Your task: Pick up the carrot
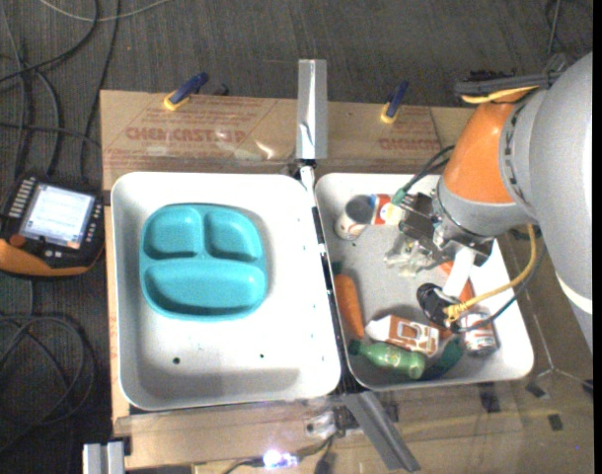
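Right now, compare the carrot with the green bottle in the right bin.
The carrot is orange and slim; the green bottle is thicker. The carrot lies lengthwise along the bin's left wall; the bottle lies crosswise near the front wall. Both lie flat in the right bin, apart from the gripper.

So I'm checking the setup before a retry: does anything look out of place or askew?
Nothing looks spilled or damaged. The carrot lies along the left wall of the right bin, apart from the tool. The green bottle and the can lie on their sides, jumbled at the near end.
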Robot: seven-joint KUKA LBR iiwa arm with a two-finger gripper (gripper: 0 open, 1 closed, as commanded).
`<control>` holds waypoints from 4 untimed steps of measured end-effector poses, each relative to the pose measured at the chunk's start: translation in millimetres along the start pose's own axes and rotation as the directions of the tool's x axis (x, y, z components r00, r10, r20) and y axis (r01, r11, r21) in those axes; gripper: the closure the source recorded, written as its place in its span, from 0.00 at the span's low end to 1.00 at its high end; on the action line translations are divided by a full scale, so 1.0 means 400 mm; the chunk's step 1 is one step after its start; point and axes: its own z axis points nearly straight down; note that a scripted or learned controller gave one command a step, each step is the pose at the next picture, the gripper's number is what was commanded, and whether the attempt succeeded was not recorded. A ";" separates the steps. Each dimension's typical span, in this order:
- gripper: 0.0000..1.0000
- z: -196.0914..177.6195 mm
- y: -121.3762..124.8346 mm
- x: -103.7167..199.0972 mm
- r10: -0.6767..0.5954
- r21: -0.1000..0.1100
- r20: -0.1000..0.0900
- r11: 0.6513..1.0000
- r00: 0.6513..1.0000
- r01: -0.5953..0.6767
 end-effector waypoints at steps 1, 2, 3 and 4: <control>0.00 0.000 0.000 0.000 0.000 0.000 0.000 1.000 1.000 0.000; 0.00 0.203 -0.079 -0.115 -0.079 0.002 -0.001 0.997 0.997 0.079; 1.00 0.184 -0.082 -0.115 -0.079 0.007 0.000 0.997 0.997 0.079; 1.00 0.001 -0.175 0.000 0.343 -0.001 0.001 0.940 0.940 -0.343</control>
